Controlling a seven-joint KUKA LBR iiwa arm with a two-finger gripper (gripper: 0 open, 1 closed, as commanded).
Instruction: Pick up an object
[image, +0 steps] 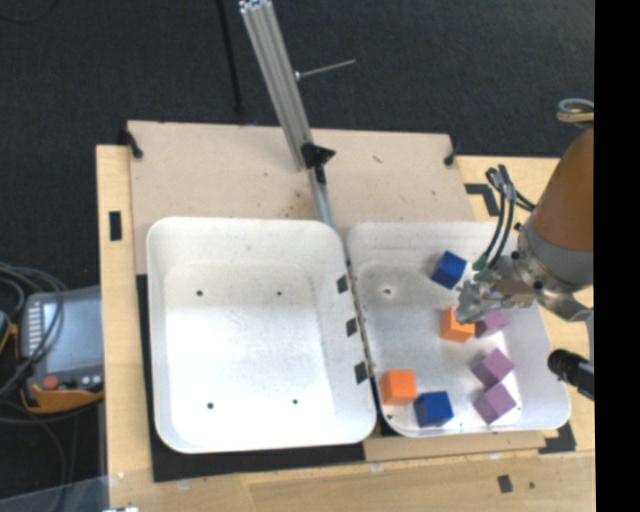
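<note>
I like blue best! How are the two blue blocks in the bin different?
The upper blue block lies toward the back of the right bin, close to the tool; the lower blue block lies at the front edge, far from it. The lower one has an orange block beside it; the upper one stands apart. Both are small blue cubes.

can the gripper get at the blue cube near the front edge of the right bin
Probably yes. The blue cube lies uncovered on the floor of the right bin, but an orange cube crowds one side, and the gripper is over another orange cube.
</note>
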